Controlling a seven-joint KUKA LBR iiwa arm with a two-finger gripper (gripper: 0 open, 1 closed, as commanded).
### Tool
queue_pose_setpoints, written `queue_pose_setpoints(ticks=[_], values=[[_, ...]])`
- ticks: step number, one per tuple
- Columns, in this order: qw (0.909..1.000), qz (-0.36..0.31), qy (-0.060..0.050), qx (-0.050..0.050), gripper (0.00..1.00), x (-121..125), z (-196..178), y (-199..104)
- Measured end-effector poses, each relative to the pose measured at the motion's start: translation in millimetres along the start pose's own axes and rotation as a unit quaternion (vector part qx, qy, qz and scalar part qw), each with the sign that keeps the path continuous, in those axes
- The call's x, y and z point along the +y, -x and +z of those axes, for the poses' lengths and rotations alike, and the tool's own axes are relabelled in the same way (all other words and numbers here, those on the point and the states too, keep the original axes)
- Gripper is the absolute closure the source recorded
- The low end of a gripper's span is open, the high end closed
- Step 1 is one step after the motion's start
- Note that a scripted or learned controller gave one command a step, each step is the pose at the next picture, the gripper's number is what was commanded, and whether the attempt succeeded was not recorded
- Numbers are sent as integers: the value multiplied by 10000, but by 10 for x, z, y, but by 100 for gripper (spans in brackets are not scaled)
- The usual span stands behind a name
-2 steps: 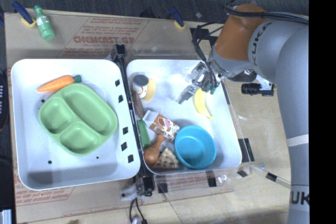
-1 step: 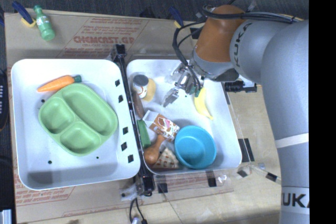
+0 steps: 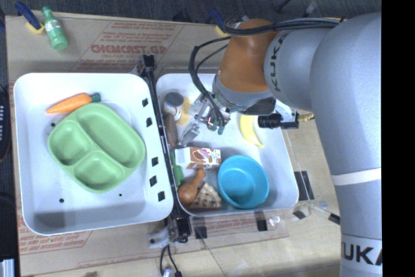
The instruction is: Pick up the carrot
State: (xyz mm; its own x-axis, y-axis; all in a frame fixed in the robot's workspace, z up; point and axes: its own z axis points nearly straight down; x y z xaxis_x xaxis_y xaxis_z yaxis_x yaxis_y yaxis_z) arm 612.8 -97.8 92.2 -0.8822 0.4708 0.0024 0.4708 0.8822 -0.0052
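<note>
The carrot (image 3: 69,102) lay in the left bin (image 3: 26,159), up near its far left corner, its orange body pointing left and a little toward me while the green stub faced right. Its long axis ran almost crosswise to the bin, tilted slightly, and it rested just beside the upper edge of the green divided plate (image 3: 97,146), close enough that I could not say whether the two touched. Nothing lay on top of it, and the bin floor above it looked bare.

The gripper (image 3: 202,119) hung over the other bin, the right bin (image 3: 285,172), close to the divider between the two. From where I stood, its fingers looked parted a little, with nothing between them. So the carrot sat well apart from the fingers, off to their left and slightly farther back, with the bin walls and the plate's corner in between.

Below the gripper lay a clutter: a small carton (image 3: 205,156), a blue bowl (image 3: 243,182), a banana (image 3: 249,130) and a brown drumstick-like piece (image 3: 191,186).

I judged the move would need a carry leftward across the divider, and the fingers turned to close across the carrot's narrow width, not along its length.
</note>
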Motion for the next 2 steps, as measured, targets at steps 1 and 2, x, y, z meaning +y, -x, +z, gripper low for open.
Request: queue_pose_setpoints(ticks=[1, 2], values=[[9934, -1151, 3, -36, 0, -798, -744, -96], [9972, -739, -1, -119, 0, -591, -221, -354]])
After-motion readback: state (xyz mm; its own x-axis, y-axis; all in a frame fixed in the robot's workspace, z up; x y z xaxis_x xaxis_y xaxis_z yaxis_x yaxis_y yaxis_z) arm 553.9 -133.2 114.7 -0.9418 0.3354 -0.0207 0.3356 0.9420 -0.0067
